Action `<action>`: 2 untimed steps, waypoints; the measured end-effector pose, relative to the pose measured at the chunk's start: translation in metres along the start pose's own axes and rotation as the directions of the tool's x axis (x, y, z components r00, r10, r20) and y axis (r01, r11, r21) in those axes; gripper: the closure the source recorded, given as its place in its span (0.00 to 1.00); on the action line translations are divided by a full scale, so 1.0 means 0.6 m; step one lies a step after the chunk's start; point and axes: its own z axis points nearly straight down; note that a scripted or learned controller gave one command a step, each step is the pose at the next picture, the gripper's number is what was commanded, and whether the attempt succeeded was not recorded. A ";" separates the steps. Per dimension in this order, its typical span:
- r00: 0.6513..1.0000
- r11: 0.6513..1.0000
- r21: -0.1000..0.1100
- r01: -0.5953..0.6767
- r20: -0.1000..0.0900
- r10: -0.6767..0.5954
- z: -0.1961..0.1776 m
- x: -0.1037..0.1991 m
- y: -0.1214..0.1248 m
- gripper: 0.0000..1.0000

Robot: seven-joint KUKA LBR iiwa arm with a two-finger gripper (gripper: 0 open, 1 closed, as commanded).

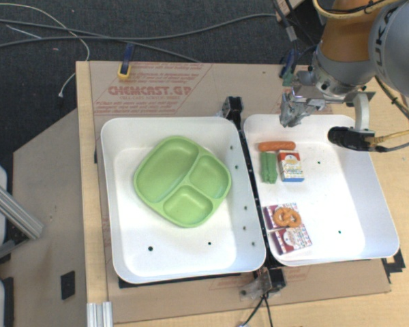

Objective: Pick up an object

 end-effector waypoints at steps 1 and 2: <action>1.000 1.000 0.002 0.002 -0.001 -0.002 0.006 0.102 -0.016 1.00; 1.000 1.000 -0.002 0.000 0.000 0.000 -0.005 0.180 -0.019 1.00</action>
